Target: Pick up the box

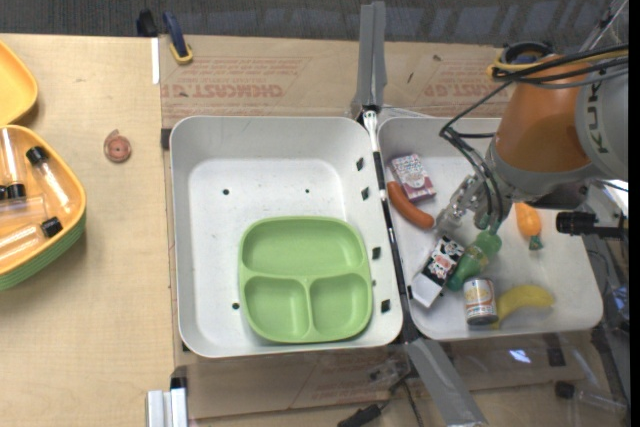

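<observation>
the fingers of the gripper (468, 205) are a metallic cluster seen from above, and i cannot tell whether they stand apart or together; nothing shows between them. taking the right bin (580, 310) as landmark: the gripper hangs over its middle, the box (412, 177), small and pink-red, lies flat toward its far left corner, apart from the gripper. a sausage (409, 205) lies just on the near side of the box. a black-and-white carton (437, 270) lies at the bin's near left, a green bottle (473, 253) beside it. in my judgement the approach is not finished: the gripper should move toward the far left corner, centre over the box, straddle its narrow sides, and keep clear of the sausage and the bin wall.
</observation>
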You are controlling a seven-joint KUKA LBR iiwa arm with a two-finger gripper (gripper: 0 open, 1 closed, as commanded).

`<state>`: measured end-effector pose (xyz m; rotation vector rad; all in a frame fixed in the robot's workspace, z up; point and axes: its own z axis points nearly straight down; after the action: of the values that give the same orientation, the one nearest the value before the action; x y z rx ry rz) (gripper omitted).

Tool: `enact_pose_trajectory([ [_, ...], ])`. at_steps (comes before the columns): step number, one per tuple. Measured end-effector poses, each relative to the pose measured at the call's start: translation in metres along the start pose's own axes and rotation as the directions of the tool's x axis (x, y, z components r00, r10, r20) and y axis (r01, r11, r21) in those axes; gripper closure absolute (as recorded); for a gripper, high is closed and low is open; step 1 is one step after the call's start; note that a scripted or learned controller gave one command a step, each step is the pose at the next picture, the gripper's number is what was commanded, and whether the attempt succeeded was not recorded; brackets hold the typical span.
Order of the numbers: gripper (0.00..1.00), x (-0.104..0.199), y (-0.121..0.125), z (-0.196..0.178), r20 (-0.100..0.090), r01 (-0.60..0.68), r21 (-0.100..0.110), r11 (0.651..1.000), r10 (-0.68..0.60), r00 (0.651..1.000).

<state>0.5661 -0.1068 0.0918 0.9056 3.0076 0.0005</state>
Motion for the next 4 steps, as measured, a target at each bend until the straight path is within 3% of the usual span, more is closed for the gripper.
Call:
enact_pose_trajectory([
  [1,1.0,-0.006,0.039,-0.1,0.002,-0.303,-0.001,0.953,0.303,0.953],
  [2,1.0,0.023,0.101,-0.1,0.003,-0.068,-0.001,0.998,0.068,0.998],
  [3,1.0,0.056,0.05,-0.135,0.001,-0.598,0.003,0.802,0.598,0.802],
  [4,1.0,0.026,0.089,-0.099,0.001,-0.405,0.002,0.914,0.405,0.914],
])
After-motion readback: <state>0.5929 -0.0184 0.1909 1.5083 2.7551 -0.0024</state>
